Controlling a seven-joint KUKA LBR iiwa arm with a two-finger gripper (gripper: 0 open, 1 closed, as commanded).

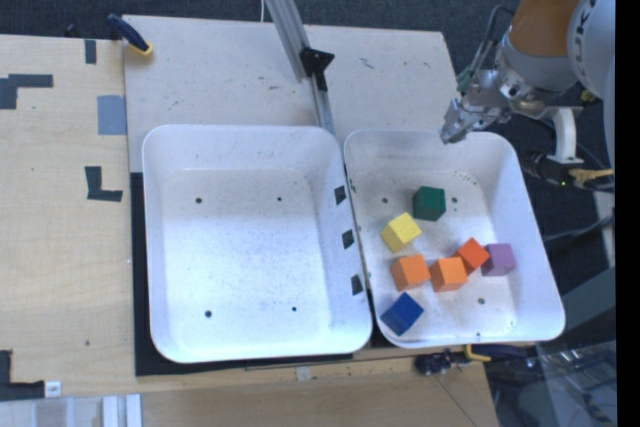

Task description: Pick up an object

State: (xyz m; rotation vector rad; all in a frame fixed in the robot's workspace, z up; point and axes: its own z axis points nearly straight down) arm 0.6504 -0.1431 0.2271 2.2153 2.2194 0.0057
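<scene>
The right bin (520, 185) holds several small blocks: a green cube (429, 203), a yellow cube (401, 232), two orange cubes (410, 270) (449, 273), a red-orange cube (472, 254), a purple cube (499, 259) and a blue cube (402, 312). My gripper (455, 130) hangs over the bin's far rim, well above and behind the green cube. Nothing shows between its tips.
The left bin (160, 215) lies beside the right one. A slanted metal rail (285, 5) runs down to the gap between the bins. A blue and yellow clamp (130, 33) lies on the board at far left.
</scene>
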